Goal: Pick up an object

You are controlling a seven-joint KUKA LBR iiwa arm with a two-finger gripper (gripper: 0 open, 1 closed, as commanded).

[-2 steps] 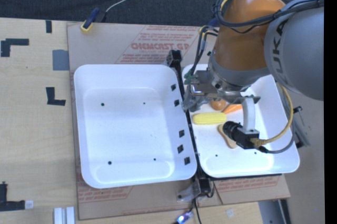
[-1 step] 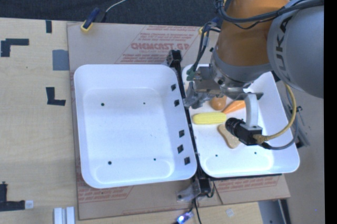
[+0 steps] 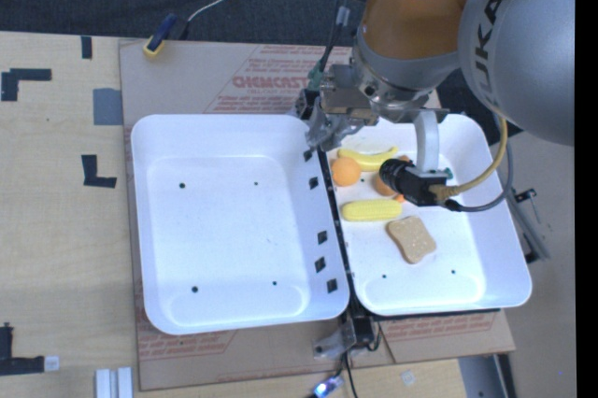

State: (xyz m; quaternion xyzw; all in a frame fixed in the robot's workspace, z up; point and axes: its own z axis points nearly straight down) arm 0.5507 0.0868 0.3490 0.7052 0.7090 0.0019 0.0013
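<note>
Bread slice [image 3: 412,239] lies nearest in the right bin [image 3: 486,289], with a yellow corn cob [image 3: 372,211] just behind it, then an orange ball [image 3: 346,172] and a banana [image 3: 367,157]. Nothing looks lifted, so the pick is probably not yet done. The gripper [image 3: 322,120] hangs over the bin's far left corner, by the divider; whether it is clenched or released I cannot tell. The left bin [image 3: 224,228] sits beside, both on cardboard [image 3: 262,83] over a wooden bench [image 3: 56,228].
</note>
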